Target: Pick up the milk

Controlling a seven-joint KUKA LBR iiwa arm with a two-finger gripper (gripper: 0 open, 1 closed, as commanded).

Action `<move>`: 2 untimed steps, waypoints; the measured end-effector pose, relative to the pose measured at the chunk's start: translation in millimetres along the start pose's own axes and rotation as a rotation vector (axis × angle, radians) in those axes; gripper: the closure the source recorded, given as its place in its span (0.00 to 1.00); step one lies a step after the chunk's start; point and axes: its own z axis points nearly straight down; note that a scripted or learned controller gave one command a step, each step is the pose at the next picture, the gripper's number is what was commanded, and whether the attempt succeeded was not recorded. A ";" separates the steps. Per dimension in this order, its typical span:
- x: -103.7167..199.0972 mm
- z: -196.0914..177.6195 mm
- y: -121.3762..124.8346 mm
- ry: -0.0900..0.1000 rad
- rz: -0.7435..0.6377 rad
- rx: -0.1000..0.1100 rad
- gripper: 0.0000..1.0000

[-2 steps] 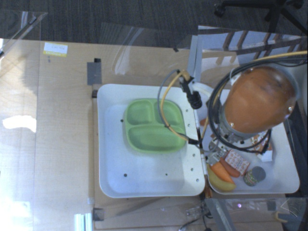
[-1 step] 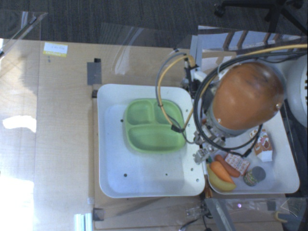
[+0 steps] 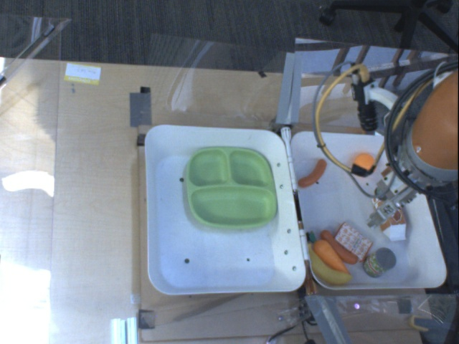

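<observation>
Gripper [image 3: 387, 210] state cannot be told; it is poised over the right shallow white bin [image 3: 430, 267] beside dark carpet [image 3: 179, 13].

divided tray [image 3: 231, 196] in left bin [image 3: 165, 264]; food items clustered in right bin [image 3: 430, 264].

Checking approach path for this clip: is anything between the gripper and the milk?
Nothing visible does. The gripper hangs right above the milk in the right bin; the can and patterned box lie off to its side.
</observation>
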 end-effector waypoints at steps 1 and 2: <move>96.8 101.2 -43.9 -0.004 0.128 -0.001 1.00; 24.9 66.5 -58.8 -0.002 -0.174 0.000 1.00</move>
